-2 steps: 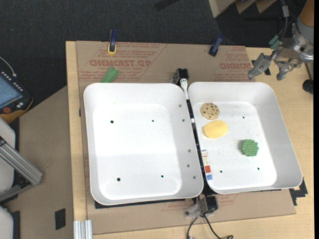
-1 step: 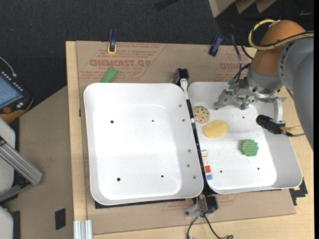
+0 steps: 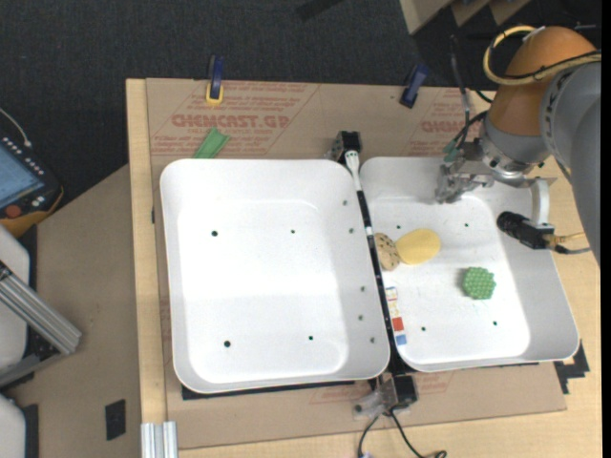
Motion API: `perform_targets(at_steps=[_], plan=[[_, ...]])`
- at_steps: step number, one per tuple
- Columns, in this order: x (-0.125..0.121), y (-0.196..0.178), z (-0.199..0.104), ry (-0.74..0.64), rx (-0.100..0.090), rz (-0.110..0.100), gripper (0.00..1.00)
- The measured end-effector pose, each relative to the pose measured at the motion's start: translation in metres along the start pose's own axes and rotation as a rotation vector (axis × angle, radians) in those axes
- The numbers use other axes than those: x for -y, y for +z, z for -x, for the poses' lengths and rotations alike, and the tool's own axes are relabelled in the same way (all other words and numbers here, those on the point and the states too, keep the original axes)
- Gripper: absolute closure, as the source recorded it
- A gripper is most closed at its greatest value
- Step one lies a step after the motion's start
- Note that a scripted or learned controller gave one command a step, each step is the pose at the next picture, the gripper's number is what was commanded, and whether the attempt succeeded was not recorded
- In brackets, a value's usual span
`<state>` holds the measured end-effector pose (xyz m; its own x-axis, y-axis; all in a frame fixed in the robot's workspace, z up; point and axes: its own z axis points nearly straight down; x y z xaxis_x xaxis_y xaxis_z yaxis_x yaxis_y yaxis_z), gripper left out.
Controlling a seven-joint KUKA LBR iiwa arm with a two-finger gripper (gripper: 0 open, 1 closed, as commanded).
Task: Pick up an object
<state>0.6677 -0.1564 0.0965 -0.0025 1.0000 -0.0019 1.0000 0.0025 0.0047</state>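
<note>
Brown printed board (image 3: 286, 113) on the bench, carrying two shallow white bins side by side; dark floor behind.

Gripper (image 3: 461, 183) at upper right of frame, low over the upper part of the right bin (image 3: 449, 337), hung from the grey arm with the orange band (image 3: 535, 74). Spread or pressed together: cannot tell from this angle. Clear of every loose piece.

Nearest piece: yellow oval piece (image 3: 418, 246), below and left of the gripper, well apart from it, at mid-height in the right bin. Touching its left end: speckled tan disc (image 3: 386, 251), up against that bin's left wall. Green knobbly ball (image 3: 478, 282) to lower right of the yellow oval piece, near but apart. Small card (image 3: 395, 315) with red and blue marks further down, along the same left wall.

Left bin (image 3: 191, 256) at centre-left of frame, with four dark dots on its floor. Black clip (image 3: 347, 146) at the top of the seam between the bins. Green strip (image 3: 210, 143) on the board, just above the left bin's upper left corner. Blue clamp (image 3: 215, 79) and second blue clamp (image 3: 413, 84) on the board's top edge.
</note>
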Motion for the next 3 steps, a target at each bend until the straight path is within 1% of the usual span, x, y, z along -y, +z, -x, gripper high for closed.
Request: perform_targets(at_steps=[1,2,3], plan=[[0.049,-0.095,-0.116,-0.007,-0.006,-0.002,1.0],[0.116,-0.124,-0.136,0.001,-0.005,-0.01,1.0],[0.158,-0.166,-0.074,0.009,0.0,-0.003,1.0]])
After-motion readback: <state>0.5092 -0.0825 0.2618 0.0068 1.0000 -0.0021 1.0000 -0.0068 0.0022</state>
